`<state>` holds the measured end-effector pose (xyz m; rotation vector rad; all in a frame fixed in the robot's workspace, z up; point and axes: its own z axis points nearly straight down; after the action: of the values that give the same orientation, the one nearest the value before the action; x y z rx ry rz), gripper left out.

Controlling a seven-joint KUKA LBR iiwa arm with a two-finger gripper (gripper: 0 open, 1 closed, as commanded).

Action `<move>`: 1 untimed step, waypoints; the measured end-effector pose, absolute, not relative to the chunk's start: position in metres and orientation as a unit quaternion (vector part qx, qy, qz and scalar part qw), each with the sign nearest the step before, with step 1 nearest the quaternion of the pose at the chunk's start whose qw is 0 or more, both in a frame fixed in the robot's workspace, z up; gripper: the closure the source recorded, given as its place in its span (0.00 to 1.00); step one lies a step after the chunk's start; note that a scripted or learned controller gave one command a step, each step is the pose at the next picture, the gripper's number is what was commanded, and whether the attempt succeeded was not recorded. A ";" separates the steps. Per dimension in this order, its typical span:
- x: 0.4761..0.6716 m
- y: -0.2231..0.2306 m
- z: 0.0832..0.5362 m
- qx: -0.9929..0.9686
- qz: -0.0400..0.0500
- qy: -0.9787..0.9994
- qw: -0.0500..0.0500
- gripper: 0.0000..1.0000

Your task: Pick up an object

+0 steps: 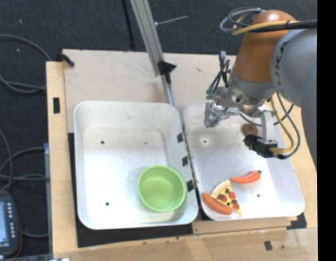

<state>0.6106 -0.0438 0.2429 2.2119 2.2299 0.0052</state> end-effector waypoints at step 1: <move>0.626 -0.001 0.246 0.704 0.001 0.710 0.000 1.00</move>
<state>0.6263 -0.0007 0.2458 2.2126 2.2296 0.0044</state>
